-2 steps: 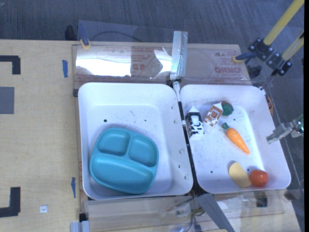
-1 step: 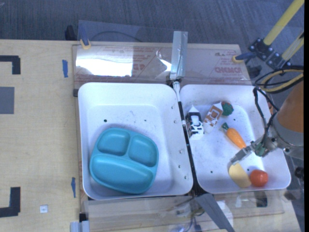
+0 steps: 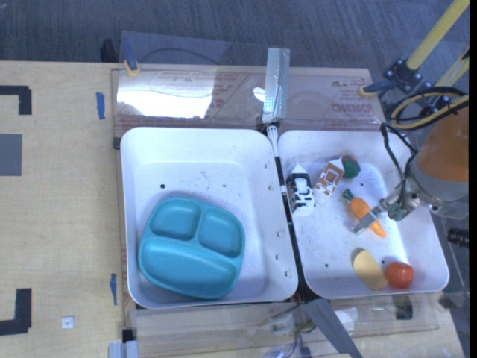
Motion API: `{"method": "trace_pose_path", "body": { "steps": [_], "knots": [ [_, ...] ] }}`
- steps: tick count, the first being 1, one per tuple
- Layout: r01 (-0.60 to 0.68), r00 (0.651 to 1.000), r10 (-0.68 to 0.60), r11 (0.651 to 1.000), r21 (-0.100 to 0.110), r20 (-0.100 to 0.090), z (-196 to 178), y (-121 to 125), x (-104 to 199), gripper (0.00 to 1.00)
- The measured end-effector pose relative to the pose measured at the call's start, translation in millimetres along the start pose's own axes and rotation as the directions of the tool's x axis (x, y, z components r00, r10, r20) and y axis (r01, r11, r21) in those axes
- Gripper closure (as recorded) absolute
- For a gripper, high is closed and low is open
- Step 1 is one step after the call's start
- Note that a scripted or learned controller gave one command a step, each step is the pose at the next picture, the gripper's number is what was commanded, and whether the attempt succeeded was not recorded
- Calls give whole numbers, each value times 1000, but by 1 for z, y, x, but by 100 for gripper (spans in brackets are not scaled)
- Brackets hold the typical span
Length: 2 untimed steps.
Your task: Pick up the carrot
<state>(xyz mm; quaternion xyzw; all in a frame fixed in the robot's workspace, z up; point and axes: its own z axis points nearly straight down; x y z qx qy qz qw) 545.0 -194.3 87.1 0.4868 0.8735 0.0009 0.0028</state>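
gripper (image 3: 370, 219) on carrot (image 3: 364, 212), right bin (image 3: 328, 274) | finger state: cannot tell | tomato (image 3: 399, 274) near carrot, toward bin's front edge

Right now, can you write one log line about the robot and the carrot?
task: pick carrot | gripper: at carrot, right bin | hold: unclear | blue plate: left bin

Red print on clear panel (image 3: 350, 95): too blurred, unreadable.
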Motion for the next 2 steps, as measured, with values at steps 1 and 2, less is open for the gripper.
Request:
{"method": "trace_pose_path", "body": {
  "steps": [1, 2],
  "knots": [
    [-1, 1000, 1, 1000, -6, 6, -12, 2, -2, 100],
    [-397, 918, 397, 918, 0, -2, -120, 48, 70, 100]
  ]
}}
